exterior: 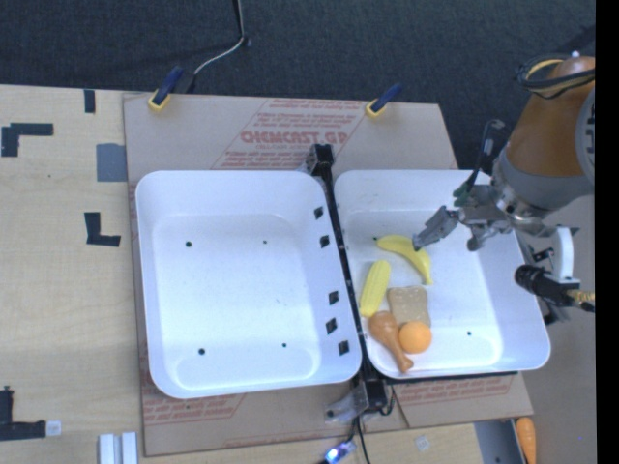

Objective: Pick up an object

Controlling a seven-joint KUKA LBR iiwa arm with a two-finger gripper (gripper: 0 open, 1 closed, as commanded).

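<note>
Two shallow white bins sit side by side. The left bin [232,278] looks bare. In the right bin [503,346], near the divider, lie a corn cob [375,288], a drumstick [389,336], an orange [415,337] and a banana [406,254]. The gripper [432,230], fingers apart and holding nothing, hovers just beside the banana, likely light, rigid plastic, best pinched across its middle

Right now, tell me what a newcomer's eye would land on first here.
The cluster of toy food in the right bin: a banana, corn cob, orange ball. Next, the grey-and-orange arm reaching in from the right, its gripper just above the banana.
</note>
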